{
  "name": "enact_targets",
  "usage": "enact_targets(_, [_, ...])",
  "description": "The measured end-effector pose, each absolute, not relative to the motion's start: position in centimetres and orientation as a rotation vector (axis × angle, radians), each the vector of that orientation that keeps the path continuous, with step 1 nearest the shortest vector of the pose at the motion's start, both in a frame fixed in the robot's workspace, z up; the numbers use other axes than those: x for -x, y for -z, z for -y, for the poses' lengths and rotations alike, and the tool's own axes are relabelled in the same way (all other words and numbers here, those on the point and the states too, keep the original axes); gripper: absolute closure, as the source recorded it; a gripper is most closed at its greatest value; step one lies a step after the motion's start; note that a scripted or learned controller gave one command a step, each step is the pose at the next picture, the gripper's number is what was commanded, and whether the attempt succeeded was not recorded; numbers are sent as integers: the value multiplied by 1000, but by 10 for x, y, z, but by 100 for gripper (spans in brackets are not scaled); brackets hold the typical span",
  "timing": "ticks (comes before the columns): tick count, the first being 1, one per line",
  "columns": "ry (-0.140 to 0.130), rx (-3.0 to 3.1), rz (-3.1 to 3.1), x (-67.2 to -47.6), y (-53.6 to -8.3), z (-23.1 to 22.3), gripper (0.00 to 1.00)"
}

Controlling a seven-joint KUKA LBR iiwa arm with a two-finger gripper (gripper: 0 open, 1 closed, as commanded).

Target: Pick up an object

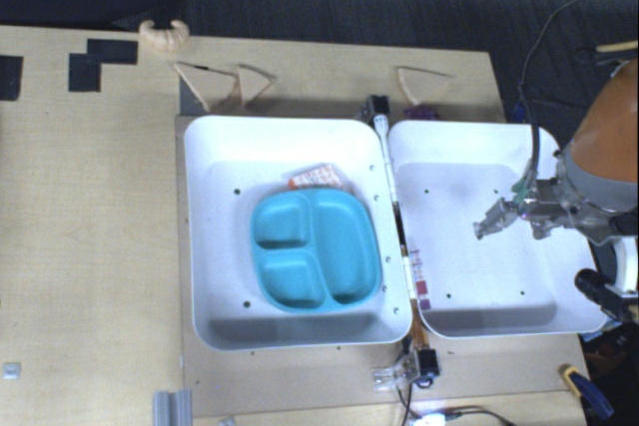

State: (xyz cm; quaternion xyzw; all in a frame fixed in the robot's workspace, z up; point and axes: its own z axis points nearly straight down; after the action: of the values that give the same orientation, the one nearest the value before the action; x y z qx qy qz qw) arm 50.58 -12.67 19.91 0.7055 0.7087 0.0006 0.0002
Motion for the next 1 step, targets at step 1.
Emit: enact_targets(1, [-5,-2214,-2225,-521,-275,77,0])
